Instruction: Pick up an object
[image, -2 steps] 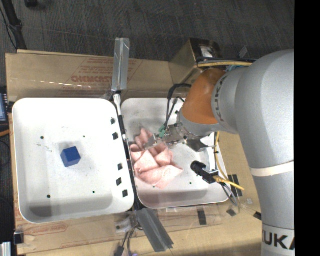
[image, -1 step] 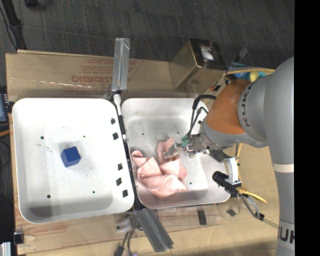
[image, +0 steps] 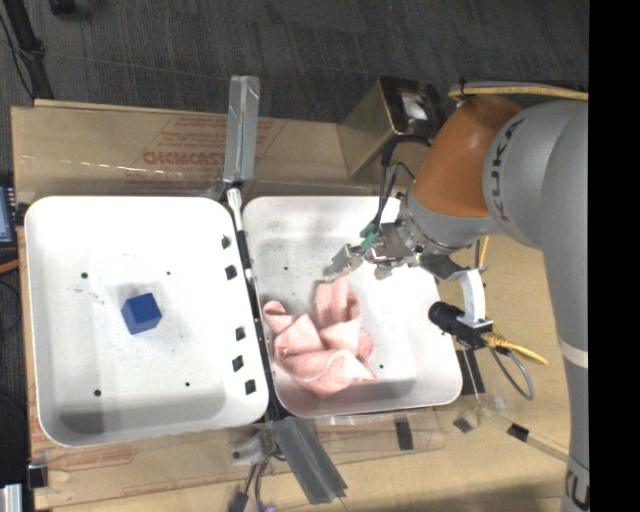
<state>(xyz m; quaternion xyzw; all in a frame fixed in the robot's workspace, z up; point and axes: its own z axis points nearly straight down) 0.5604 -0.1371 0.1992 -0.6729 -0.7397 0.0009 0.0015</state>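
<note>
A crumpled pink cloth (image: 322, 345) lies in the right bin (image: 430, 370), toward its front. One fold of it stands up in a peak toward the gripper. My gripper (image: 362, 262) hangs over the middle of the right bin, directly above that raised fold and very close to it. Whether it touches or holds the cloth is not clear from this angle. A small blue cube (image: 141, 311) sits alone in the left bin (image: 60, 400), left of centre and far from the gripper.
The two bins meet at a central divider (image: 243, 300) with black clips. A brown cardboard sheet (image: 120, 150) lies under the bins. A tan box (image: 375, 125) stands behind the right bin, near the arm's orange band.
</note>
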